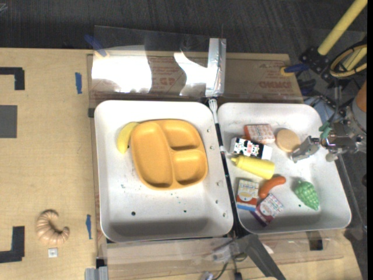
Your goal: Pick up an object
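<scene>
We see the gripper (307,149) at the right bin's (335,217) right edge, beside the round cookie (287,139); its state we cannot tell.

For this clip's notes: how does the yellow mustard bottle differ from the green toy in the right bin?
The mustard bottle is yellow and smooth; the green toy is green and bumpy, like a grape bunch. The bottle is longer and lies sideways near the bin's middle, touching the black-and-white carton; the green toy is shorter and sits apart near the right wall. Both lie in the right bin, neither between the gripper fingers.
</scene>
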Available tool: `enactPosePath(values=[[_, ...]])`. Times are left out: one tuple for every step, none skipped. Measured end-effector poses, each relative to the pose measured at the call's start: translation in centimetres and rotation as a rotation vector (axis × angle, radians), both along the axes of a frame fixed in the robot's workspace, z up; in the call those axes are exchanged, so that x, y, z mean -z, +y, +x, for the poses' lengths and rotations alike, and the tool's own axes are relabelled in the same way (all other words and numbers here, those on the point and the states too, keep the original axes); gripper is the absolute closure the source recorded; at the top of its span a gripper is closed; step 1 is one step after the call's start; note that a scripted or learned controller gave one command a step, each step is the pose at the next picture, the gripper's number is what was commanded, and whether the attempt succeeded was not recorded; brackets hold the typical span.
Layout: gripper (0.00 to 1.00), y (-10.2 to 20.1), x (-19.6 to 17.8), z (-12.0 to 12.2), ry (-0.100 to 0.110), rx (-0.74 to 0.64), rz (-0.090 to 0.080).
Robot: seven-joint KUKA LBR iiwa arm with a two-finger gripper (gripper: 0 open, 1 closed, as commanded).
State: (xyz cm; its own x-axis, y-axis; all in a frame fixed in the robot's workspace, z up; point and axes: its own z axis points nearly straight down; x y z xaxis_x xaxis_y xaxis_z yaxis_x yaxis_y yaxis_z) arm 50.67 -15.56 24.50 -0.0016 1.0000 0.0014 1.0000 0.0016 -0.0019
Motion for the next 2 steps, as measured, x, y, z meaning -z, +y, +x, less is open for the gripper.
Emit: enactPosePath(values=[[0.00, -0.3, 2.3, 4.0, -0.001, 0.576, -0.003], [0.00, 0.8, 6.6, 1.3, 0.007, 1.039, -0.003]])
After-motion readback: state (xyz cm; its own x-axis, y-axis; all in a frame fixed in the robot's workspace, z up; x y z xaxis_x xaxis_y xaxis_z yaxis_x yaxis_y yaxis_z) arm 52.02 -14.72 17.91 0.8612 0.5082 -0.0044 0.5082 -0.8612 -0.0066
